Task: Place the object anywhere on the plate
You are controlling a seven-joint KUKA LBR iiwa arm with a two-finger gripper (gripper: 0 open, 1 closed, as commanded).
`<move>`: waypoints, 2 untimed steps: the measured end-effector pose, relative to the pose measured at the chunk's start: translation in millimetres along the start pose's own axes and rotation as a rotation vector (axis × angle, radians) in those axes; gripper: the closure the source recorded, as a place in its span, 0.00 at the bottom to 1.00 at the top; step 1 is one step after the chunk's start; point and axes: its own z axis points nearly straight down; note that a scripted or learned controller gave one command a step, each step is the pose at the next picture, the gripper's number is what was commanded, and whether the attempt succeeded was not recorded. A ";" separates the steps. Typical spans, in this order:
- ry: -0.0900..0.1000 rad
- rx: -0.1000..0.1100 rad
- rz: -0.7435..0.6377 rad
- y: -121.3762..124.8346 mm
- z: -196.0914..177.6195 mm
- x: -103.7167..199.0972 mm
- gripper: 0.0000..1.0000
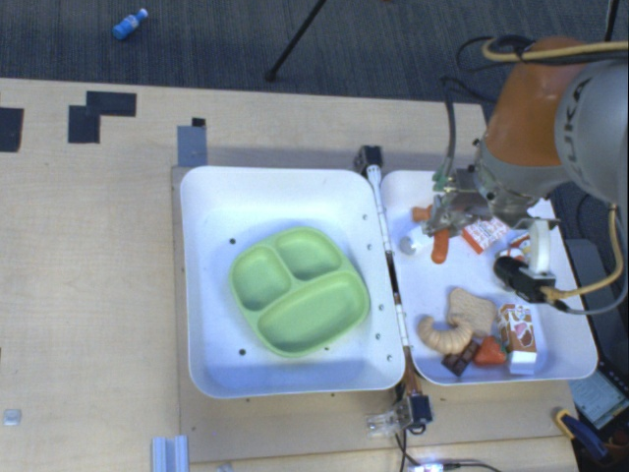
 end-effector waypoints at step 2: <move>0.001 0.002 0.004 -70.0 32.5 63.2 1.00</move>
